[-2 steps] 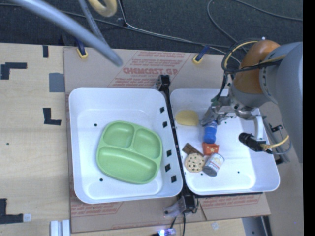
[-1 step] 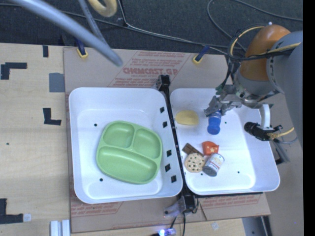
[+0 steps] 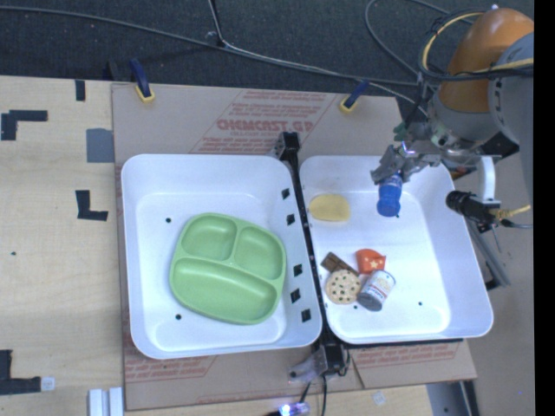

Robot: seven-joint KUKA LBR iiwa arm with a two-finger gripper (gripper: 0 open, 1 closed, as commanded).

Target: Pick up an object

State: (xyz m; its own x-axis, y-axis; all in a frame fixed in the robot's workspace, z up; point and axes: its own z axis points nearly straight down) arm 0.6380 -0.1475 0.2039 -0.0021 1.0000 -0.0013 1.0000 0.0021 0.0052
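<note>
Right bin [image 3: 451, 315]: pincer [image 3: 392, 173] clasping blue cylinder [image 3: 389, 198].

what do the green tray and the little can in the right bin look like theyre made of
Green tray: looks like moulded plastic, matte to satin, with one even colour and soft rounded dividers between three compartments.
Can: probably metal, with a greyish, slightly shiny end and a printed label on its side; too small to be sure.

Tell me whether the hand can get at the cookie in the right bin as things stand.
Probably yes. The cookie lies flat and uncovered, but a brown piece and a can crowd it. The hand seems to carry a blue object.
</note>
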